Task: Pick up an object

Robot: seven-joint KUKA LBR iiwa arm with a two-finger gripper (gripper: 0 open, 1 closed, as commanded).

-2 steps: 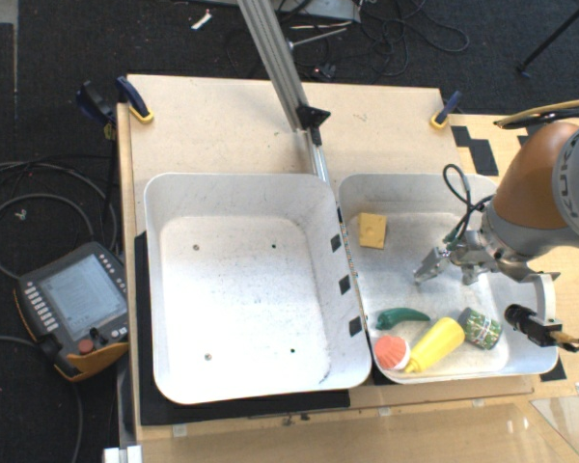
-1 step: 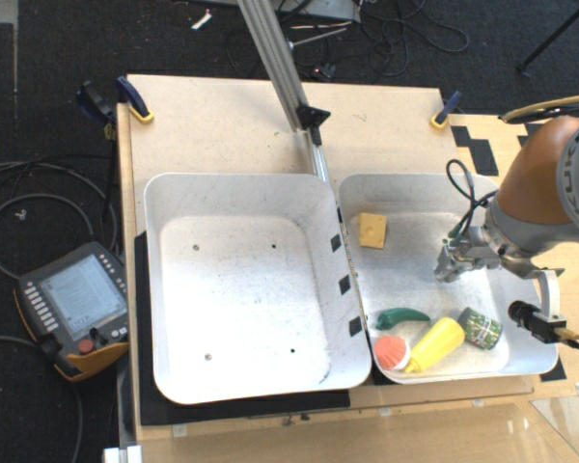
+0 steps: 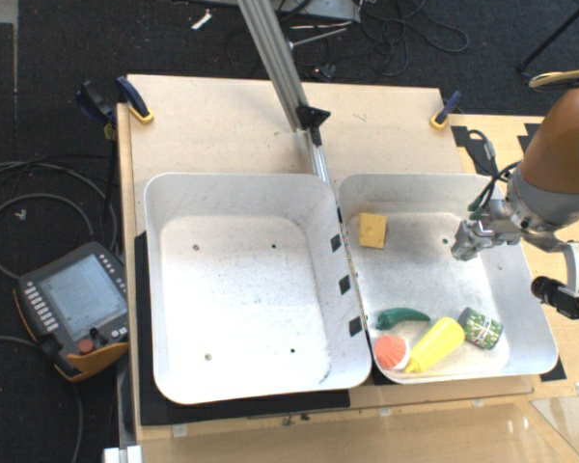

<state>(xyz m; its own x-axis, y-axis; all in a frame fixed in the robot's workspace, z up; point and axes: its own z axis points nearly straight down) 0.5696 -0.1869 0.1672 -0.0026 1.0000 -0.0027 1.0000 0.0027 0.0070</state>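
Several objects lie in the right bin (image 3: 434,374). A yellow sponge block (image 3: 372,231) rests near its back left corner. Along the front sit a green curved piece (image 3: 402,317), a red-orange round item (image 3: 391,352), a yellow bottle-shaped item (image 3: 436,343) and a small green patterned can (image 3: 482,329). My gripper (image 3: 463,246) hangs over the right part of this bin, pointing left and down, well right of the sponge and behind the can. Nothing shows between its fingers.
The left bin (image 3: 164,287) stands beside the right one, sharing a middle wall with black tabs. A metal pole (image 3: 275,51) slants down to the bins' back edge. Clamps sit at the bench corners. A teach pendant (image 3: 72,307) lies on the floor at the left.
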